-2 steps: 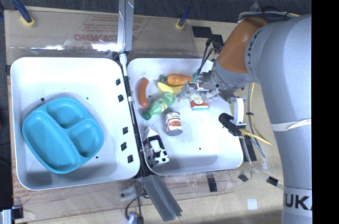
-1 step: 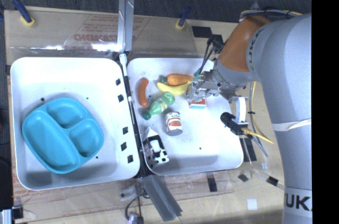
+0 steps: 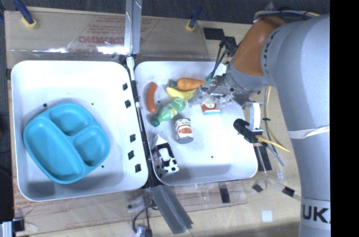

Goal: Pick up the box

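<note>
We see the hand (image 3: 212,97) just above the box (image 3: 211,109), right of the can (image 3: 183,130); can't tell its grip state.

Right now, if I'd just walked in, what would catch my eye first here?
Probably the big grey arm reaching in from the right, its gripper low over a small red and white box in the right bin. Next, the bright blue divided tray lying alone in the left bin.
</note>
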Controlling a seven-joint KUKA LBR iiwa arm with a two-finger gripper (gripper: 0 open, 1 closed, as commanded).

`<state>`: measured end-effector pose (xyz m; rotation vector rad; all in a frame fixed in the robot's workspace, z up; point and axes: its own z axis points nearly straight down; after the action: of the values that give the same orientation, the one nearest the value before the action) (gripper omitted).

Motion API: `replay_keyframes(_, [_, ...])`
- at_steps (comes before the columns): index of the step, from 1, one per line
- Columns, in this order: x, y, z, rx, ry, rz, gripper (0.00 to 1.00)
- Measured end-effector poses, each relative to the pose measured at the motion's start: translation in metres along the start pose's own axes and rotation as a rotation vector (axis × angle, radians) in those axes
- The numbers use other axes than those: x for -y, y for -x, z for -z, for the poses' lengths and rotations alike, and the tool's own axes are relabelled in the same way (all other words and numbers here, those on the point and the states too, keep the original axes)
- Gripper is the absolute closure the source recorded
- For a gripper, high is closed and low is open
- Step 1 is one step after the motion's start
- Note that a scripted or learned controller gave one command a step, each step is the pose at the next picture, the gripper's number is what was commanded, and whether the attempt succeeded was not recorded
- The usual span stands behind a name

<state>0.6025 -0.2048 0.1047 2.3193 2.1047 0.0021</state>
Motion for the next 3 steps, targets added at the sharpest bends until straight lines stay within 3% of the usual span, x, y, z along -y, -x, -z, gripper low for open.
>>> replay_keyframes(3, [0.0000,0.0000,0.0000,0.000,0.000,0.000,0.00])
